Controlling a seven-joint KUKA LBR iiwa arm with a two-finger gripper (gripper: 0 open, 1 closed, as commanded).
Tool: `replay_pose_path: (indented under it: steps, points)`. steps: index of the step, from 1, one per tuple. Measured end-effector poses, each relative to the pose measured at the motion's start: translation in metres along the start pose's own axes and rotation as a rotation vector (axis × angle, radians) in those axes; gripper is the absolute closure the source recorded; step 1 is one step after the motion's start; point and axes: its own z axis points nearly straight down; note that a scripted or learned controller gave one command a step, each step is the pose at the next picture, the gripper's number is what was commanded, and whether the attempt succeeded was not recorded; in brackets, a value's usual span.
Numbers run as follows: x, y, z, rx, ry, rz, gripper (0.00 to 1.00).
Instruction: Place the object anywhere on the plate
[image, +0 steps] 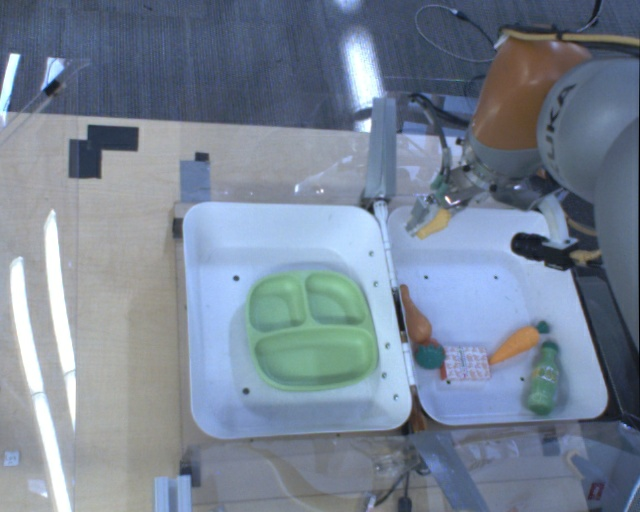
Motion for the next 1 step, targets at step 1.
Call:
replay_pose_path:
  steps: [1]
  points:
    - [0.0725,-0.0057,0.0003,0.0,0.003,-0.386,1.0]
